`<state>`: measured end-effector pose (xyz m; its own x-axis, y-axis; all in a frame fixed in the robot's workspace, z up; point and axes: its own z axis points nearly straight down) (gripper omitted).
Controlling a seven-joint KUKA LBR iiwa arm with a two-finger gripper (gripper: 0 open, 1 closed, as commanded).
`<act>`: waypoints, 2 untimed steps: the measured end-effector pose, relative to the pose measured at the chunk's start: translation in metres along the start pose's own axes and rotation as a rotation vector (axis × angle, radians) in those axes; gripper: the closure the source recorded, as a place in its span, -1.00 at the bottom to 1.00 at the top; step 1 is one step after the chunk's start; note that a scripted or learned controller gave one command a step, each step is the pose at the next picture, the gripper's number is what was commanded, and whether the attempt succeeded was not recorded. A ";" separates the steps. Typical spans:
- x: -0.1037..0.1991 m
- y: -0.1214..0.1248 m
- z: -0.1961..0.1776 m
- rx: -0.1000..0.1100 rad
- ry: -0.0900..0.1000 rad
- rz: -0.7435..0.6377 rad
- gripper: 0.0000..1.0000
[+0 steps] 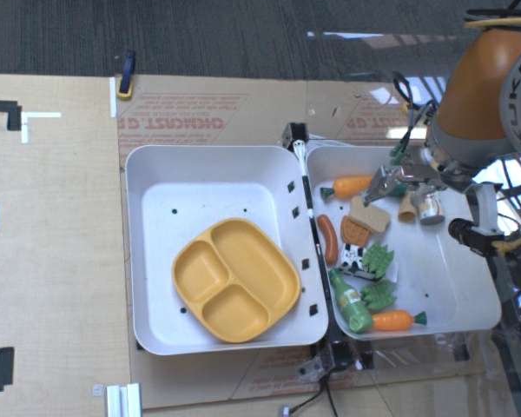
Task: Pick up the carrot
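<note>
- Hovering: gripper sits over the far part of the right bin, just right of a carrot; nothing seen between the fingers
- finger spread: can't tell from this angle; the tips blur into the clutter below
- there are two carrots; the one near the gripper lies on its side by the bin's far-left corner, green end toward the divider; second carrot lies along the near wall, green tip pointing right, touching the green bottle
- neighbours of the far carrot: bread slice and cracker just nearer the camera; sausage against the left wall; lettuce pieces mid-bin; small cup and a metal can under the wrist
- left bin holds a yellow divided plate; irrelevant to the pick
- step, as I read it: approach/align, no grasp yet; task essentially at the start
- next move needs: shift slightly left so the tips straddle the carrot across its short axis; descend; close; lift
- risk: bread slice sits close, fingers could clip it; carrot is near the wall, little room on that side
</note>
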<state>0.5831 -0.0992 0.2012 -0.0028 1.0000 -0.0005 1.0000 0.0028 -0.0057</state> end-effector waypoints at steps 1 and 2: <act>-0.006 0.067 0.109 -0.006 -0.002 -0.112 -1.00; -0.007 0.067 0.099 -0.008 -0.005 -0.110 1.00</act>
<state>0.6499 -0.1064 0.1020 -0.1122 0.9937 -0.0050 0.9937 0.1122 0.0024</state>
